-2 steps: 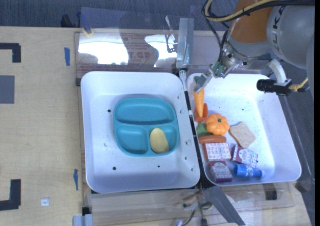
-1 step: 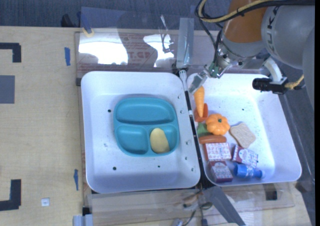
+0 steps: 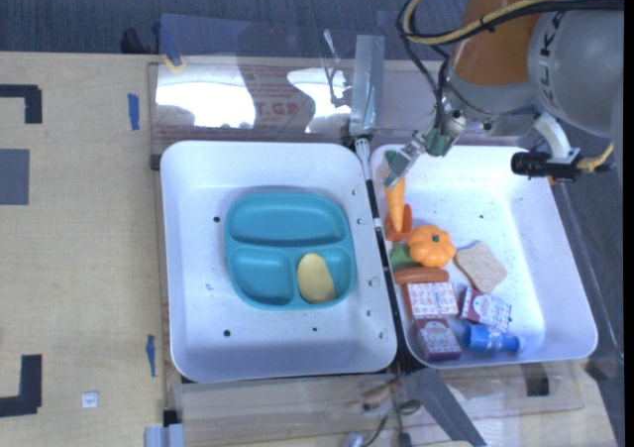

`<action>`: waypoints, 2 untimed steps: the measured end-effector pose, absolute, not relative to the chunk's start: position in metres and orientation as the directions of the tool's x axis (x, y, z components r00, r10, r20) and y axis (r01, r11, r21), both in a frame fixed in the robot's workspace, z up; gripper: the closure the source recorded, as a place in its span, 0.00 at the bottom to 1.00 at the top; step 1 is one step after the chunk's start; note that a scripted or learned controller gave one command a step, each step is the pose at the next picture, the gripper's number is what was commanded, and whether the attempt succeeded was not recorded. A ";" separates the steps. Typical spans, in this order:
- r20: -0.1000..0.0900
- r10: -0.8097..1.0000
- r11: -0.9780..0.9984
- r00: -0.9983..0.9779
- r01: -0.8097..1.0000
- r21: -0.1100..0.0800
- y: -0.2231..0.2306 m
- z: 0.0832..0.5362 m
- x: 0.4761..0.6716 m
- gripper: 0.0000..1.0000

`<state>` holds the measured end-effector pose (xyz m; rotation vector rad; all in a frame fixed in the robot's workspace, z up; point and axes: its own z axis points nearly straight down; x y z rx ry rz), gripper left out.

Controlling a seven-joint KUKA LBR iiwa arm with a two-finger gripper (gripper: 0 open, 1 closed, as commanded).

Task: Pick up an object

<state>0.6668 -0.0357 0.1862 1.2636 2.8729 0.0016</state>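
Observation:
My gripper [image 3: 408, 158] hangs over the far left corner of the right bin [image 3: 555, 267], slanting down and to the left. Its tip meets a small greenish-yellow piece [image 3: 394, 171] just above an orange carrot [image 3: 396, 209] that lies along the bin's left wall. Whether that piece is the carrot's leafy end or a thing of its own is unclear. Below the carrot are a small orange pumpkin [image 3: 432, 245], a green item [image 3: 399, 256] and a slice of bread [image 3: 481, 267].
Toward the right bin's near edge lie a red sausage [image 3: 421, 277], several small food boxes [image 3: 433, 302] and a blue bottle [image 3: 491, 341]. The left bin [image 3: 188, 237] holds a teal divided tray [image 3: 282, 227] with a yellow oval item [image 3: 316, 278] in its near right compartment.

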 end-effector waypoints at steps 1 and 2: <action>-0.001 0.867 0.499 -0.499 0.867 0.002 -0.059 0.186 0.661 0.00; -0.003 0.849 0.528 -0.528 0.849 0.004 -0.027 0.186 0.668 0.00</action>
